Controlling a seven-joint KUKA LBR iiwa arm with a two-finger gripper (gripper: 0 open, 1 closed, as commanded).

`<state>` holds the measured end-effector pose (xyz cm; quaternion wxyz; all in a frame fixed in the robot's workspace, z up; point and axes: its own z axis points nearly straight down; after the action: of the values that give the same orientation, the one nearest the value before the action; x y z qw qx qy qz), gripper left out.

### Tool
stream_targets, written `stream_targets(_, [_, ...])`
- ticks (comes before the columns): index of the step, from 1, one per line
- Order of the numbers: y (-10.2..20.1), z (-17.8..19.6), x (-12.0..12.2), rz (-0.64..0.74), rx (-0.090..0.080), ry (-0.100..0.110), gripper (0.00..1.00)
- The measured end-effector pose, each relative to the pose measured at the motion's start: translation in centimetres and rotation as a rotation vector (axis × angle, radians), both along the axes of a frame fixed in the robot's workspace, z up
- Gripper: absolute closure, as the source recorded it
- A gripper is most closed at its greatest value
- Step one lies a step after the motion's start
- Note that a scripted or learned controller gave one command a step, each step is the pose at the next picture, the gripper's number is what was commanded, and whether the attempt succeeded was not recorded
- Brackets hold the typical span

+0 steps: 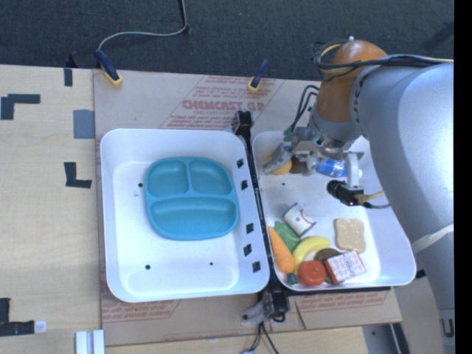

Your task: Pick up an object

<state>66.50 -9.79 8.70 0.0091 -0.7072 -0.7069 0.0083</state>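
Big and grey, the robot arm [413,124] is closest to us, smooth and round, with a shiny orange band [346,72] above the wrist. It reaches down into the back part of the right bin [383,223]. Its gripper [295,157] hangs low there, just beside a small yellow-orange toy [278,169] and a little blue thing [330,169]. I cannot tell if the gripper is open or closed, or if it holds anything. The right bin is a flat white plastic tray with round corners, and it holds the toys to pick up. A small white cup [299,217] with red marks lies tipped over in the middle. A tan slice of bread [349,234] lies flat near the right side. At the front sits a pile of play food, all close together: a long orange carrot [281,251], a green veggie [286,233] touching it, a bent yellow banana [311,247], a round red tomato [312,273], a brown round piece [328,256] and a red and white box [346,266]. The left bin [125,198] is the same kind of white tray. It holds a smooth blue plate [192,198] with three parts, lying flat in the middle. Black clips [247,168] sit along the line where the two bins meet. Both bins rest on a brown cardboard sheet [214,105] with red letters. Two yellow clamps [109,68] [258,80] pinch its back edge. The cardboard lies on a pale wooden bench [37,198] with bits of black tape.
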Motion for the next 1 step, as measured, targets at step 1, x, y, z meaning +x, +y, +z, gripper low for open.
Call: stream_targets(1, [0.17, 0.30, 0.49, 0.000, -0.005, -0.026, 0.00])
